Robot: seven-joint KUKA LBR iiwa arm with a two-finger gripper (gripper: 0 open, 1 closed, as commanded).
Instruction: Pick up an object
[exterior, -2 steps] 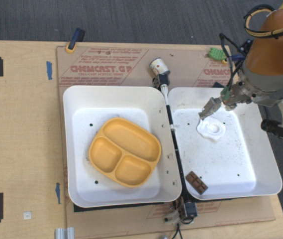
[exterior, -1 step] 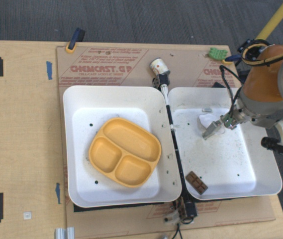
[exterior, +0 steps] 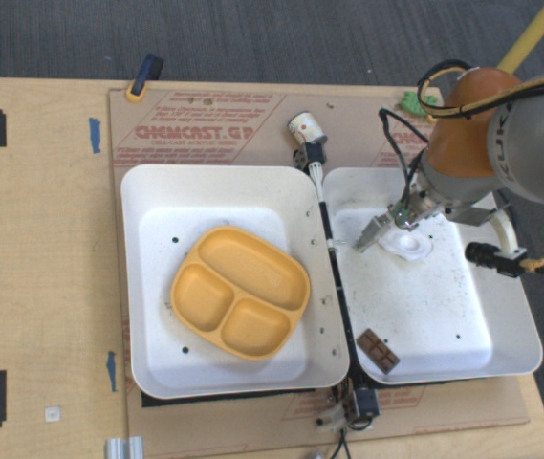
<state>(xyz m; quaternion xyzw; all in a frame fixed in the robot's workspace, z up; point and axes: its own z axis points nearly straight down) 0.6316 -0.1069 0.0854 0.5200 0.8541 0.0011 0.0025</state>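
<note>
My gripper (exterior: 394, 235) hangs low over the upper left part of the right bin (exterior: 444, 352). Its jaws stand open, and one grey finger (exterior: 372, 234) slants down to the left. A small white round object (exterior: 412, 247) lies on the bin floor just below and right of the gripper, partly hidden by it; nothing shows between the fingers. A brown chocolate-like block (exterior: 378, 349) lies flat at the bin's near left corner, far from the gripper.
The left bin (exterior: 157, 218) holds a yellow divided plate (exterior: 241, 291). A ridge (exterior: 334, 275) separates the two bins. A small white-and-black object (exterior: 305, 132) sits on the cardboard behind the bins. Cables loop around the arm's wrist (exterior: 467, 122) at right.
</note>
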